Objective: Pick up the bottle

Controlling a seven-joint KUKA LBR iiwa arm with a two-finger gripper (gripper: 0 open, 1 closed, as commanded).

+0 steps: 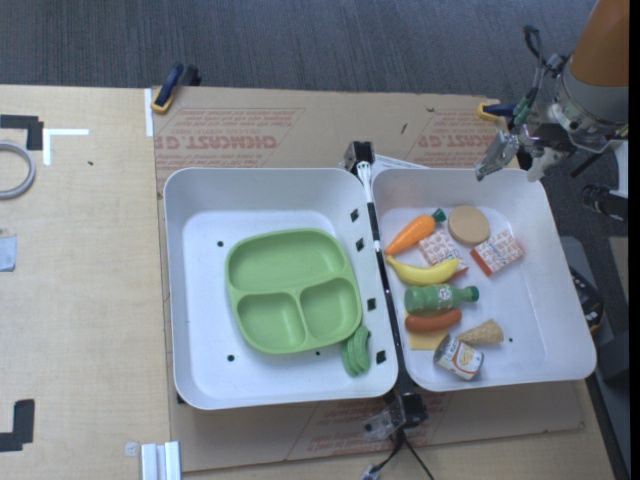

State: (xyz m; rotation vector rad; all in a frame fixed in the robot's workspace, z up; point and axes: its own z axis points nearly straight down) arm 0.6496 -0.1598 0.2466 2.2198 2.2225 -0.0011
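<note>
Near edge of the right bin (560, 353): small can (460, 358) on its side, with a tan wedge (484, 332) just above it. Beyond them, a yellow slab peeks from under a red sausage (433, 319), and touching the sausage's far side lies the bottle (438, 296)

Bottle is green, with a white label band, lying flat on the bin floor in the left half of the right bin. Long axis runs roughly left–right across the view; cap end points right, fat base toward the divider between bins. Banana (424, 269) lies just beyond it, roughly parallel

Further back: carrot (413, 232) angled up to the right, a round tan biscuit (468, 224), two red-and-white packets (497, 253) beside the banana and biscuit

Left bin (190, 298): green three-compartment tray (293, 290) in the middle, a green ridged piece (356, 352) at its near right corner

Gripper (511, 158) hangs over the far rim of the right bin, well apart from the bottle. Fingers spread, nothing between them. Orange band of the arm at the top right corner

Cardboard sheet (240, 133) under both bins; blue-and-yellow clamp (172, 85) at its far left corner
</note>
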